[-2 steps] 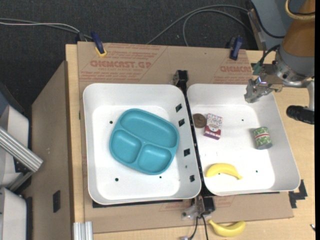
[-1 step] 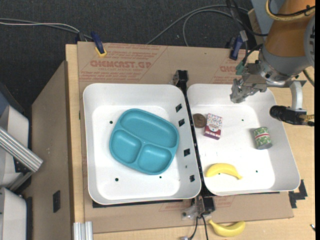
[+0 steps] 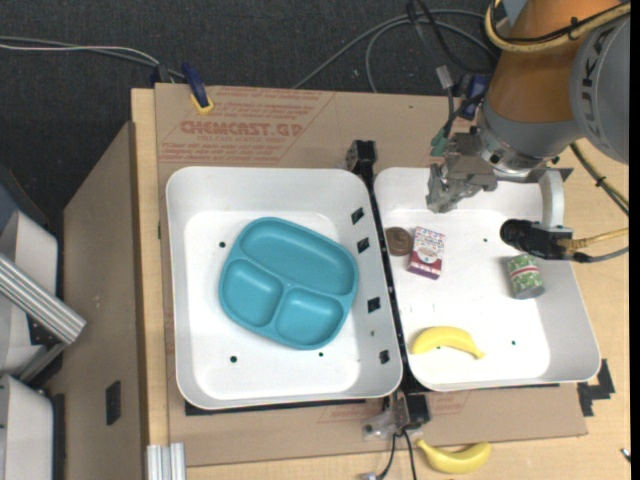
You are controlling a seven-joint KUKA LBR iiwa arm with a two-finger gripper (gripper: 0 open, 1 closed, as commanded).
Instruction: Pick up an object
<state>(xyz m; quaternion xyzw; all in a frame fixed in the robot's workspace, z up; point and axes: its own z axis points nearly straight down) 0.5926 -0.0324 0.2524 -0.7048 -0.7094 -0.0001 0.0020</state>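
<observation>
My gripper (image 3: 446,198) hangs over the back of the right bin (image 3: 565,353), with nothing visible between its fingers. Just below and left of it lie a small white and red carton (image 3: 428,251) and a brown round disc (image 3: 400,240). A green can (image 3: 524,275) lies at the bin's right side. A yellow banana (image 3: 446,342) rests near the bin's front edge. The left bin (image 3: 190,298) holds a teal divided plate (image 3: 288,281).
A black divider with clips (image 3: 376,268) runs between the two bins. A black cylinder with an orange cable (image 3: 535,237) sticks out from the arm over the right bin. A second banana (image 3: 458,456) lies on the cardboard in front of the bins.
</observation>
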